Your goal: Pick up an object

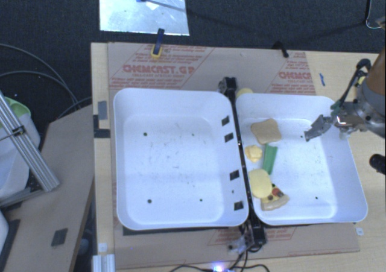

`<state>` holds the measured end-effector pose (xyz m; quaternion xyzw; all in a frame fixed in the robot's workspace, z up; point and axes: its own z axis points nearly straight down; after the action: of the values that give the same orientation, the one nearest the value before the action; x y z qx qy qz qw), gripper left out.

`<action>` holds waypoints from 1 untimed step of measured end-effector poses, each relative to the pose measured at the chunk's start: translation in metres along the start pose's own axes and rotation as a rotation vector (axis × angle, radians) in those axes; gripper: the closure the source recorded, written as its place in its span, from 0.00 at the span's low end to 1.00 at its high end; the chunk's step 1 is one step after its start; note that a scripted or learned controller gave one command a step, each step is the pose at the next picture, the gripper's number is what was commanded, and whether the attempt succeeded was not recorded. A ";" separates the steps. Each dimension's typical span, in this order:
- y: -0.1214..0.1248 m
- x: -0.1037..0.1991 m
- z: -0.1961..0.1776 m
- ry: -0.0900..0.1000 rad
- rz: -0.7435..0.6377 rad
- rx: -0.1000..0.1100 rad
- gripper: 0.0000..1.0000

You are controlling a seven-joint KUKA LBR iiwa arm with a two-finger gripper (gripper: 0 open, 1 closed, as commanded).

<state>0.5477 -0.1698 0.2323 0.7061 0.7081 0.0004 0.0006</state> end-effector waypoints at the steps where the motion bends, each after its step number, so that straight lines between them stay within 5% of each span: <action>1: 0.011 0.073 0.140 0.006 -0.007 0.010 0.00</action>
<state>0.5584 -0.0972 0.0919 0.7036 0.7106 -0.0010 -0.0050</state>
